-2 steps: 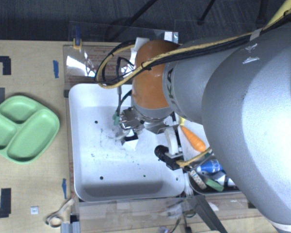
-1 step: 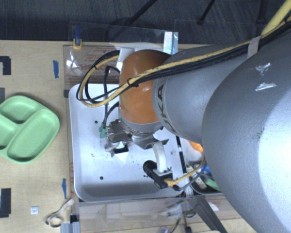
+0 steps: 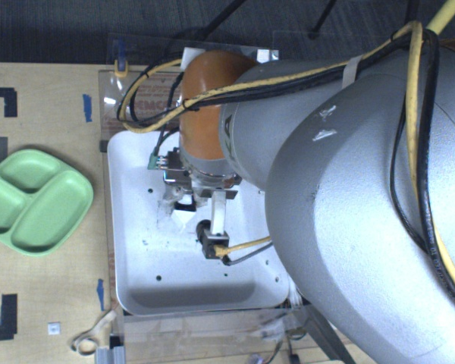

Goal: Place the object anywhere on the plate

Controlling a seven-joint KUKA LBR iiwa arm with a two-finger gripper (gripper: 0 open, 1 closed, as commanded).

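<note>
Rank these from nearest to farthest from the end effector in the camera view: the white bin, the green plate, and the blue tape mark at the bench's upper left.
1. White bin: the end effector hangs directly over its floor.
2. Blue tape mark: up and to the left, just outside the bin's corner.
3. Green plate: farthest, on the wooden bench at the view's left edge.

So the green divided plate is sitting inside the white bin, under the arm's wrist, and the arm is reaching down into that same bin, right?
Not quite. In the camera view the green divided plate lies on the wooden bench, to the left of the white bin, not inside it. The rest holds: the arm is reaching down into that bin, with its gripper low over the bin floor.
</note>
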